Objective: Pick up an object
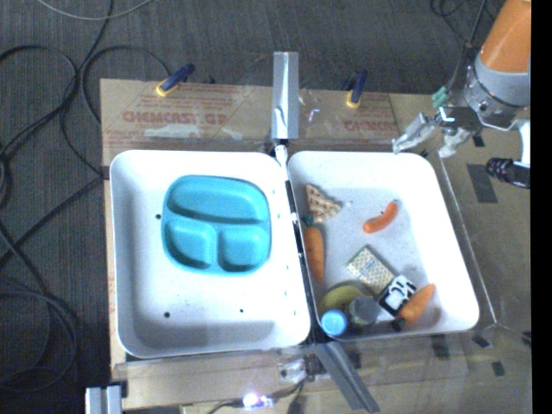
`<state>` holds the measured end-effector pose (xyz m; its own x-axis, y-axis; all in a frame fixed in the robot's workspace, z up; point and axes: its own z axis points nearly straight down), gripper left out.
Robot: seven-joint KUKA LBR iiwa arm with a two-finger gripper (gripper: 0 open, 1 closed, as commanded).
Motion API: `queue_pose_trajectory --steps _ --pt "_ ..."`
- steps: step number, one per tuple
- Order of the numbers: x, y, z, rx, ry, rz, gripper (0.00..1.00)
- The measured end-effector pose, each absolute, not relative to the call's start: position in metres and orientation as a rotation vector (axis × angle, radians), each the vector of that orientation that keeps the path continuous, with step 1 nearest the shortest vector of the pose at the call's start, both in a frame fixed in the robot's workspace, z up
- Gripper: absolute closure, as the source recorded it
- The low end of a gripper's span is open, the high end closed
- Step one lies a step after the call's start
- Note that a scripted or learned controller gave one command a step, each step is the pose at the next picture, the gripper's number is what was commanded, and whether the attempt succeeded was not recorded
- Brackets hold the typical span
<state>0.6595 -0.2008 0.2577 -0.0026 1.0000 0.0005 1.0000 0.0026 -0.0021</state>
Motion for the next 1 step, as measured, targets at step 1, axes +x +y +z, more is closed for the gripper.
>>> queue_pose_trajectory --steps 1 --pt "0.6694 -0.2078 0.0949 -2.017 -2.388 -0.006 0.0"
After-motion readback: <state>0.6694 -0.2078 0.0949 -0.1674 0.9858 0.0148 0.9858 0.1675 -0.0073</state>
